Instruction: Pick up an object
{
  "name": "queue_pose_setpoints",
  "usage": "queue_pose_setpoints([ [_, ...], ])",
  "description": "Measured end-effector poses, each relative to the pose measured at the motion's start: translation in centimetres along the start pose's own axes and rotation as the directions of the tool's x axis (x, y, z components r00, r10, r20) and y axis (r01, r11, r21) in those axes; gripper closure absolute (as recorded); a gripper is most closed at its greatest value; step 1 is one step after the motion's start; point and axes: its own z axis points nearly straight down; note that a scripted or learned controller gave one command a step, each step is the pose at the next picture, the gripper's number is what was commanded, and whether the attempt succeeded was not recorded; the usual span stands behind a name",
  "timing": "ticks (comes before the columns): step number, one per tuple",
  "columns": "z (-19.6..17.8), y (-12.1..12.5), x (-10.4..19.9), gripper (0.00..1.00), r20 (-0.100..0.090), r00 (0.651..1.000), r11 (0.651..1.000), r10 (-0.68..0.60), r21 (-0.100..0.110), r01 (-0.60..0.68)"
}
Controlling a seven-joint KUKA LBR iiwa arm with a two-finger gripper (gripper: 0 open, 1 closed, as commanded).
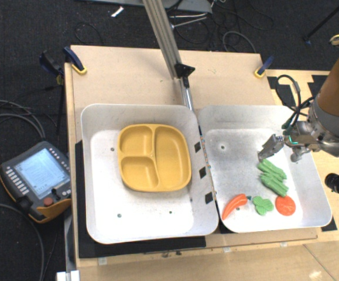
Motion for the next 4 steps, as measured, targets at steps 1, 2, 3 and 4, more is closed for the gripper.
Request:
queue_pose_setpoints([
  [1,0.0,0.0,0.0,0.00,0.000,1.000,1.000,0.001,0.000,-0.001],
  [2,5.3,1.0,0.1,0.00,0.000,1.000,1.000,0.001,0.005,-0.001],
  [3,11.7,1.1,0.3,0.00,-0.001,1.000,1.000,0.002,0.006,-0.002],
  [4,16.0,1.1,0.3,0.00,0.001,1.000,1.000,0.003,-0.001,-0.003],
])
